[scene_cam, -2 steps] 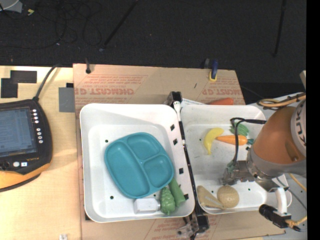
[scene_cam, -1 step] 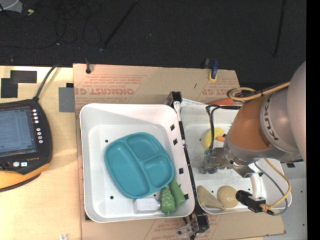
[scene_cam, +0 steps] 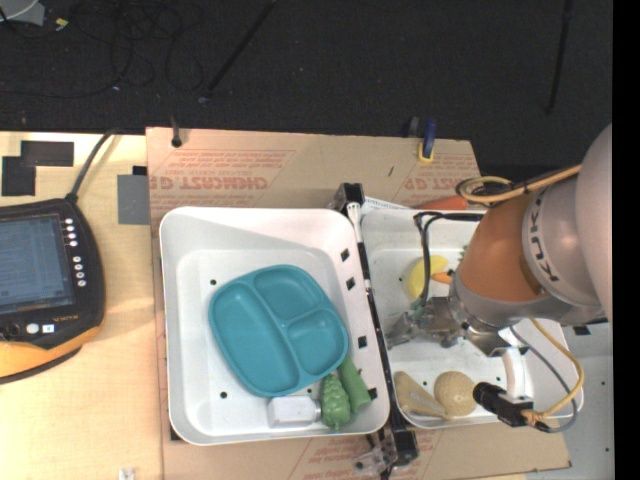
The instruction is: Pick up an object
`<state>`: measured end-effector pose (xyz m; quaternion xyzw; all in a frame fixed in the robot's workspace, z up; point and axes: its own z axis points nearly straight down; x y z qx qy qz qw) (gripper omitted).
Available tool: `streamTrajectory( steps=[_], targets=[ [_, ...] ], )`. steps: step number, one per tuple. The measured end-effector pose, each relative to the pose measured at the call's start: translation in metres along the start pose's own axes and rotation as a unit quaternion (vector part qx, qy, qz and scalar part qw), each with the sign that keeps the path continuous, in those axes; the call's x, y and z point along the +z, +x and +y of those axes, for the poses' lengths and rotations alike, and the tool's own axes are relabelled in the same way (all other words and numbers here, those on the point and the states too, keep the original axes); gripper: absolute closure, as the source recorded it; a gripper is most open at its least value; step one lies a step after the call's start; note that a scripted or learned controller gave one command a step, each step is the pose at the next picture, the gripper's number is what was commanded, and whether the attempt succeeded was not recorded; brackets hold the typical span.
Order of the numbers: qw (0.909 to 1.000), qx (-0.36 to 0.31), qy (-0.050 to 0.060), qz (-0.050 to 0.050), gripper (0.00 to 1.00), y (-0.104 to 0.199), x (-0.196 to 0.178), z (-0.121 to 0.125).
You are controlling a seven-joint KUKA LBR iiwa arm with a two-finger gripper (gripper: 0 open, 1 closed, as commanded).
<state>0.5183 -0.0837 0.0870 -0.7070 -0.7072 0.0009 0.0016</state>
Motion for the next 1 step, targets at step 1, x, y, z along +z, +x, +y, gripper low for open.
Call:
streamTrajectory(
  steps=[1],
  targets=[
    [1.0000,0.002,0.000,-0.001,0.00,-0.0501,-0.0005,0.0072]
  ],
)
